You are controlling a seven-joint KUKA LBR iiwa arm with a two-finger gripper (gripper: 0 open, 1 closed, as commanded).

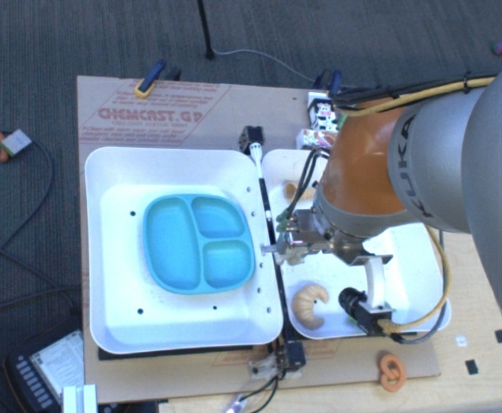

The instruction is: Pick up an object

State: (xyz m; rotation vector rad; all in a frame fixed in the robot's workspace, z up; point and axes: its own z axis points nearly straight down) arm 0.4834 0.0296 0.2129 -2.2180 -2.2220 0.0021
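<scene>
Near the front left corner of the right bin (410,243) lies a croissant (310,305), tan and curled. It rests on the bin floor just beside the wall shared with the left bin (96,231). The end effector (290,243) hangs above and apart from it, close over that shared wall. I cannot tell whether it is spread or pressed together, since the arm's bulk covers it.

Risks, as I judge them: a descent from here could strike the wall rather than the croissant. The croissant also sits so near the wall that there may be no room to close around it, and its rounded back may slip from a squeeze.

Its long axis seems to run from upper right to lower left in view, with the tips turned toward the bin's front.
</scene>
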